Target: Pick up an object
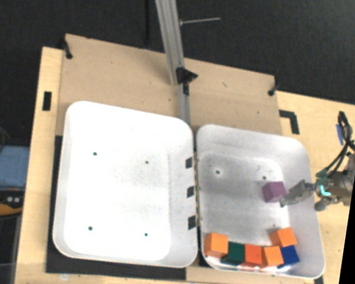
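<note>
Partly cropped hand [298, 192] beside purple block [273, 191]

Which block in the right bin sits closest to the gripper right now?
The purple block, alone mid-bin, right beside the gripper. The orange, green and blue blocks are clustered along the near rim of the right bin.

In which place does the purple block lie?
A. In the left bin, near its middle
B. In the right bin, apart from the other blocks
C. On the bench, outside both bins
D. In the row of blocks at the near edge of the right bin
B: the purple block lies alone in the right bin, away from the row of blocks at its near edge.
</note>
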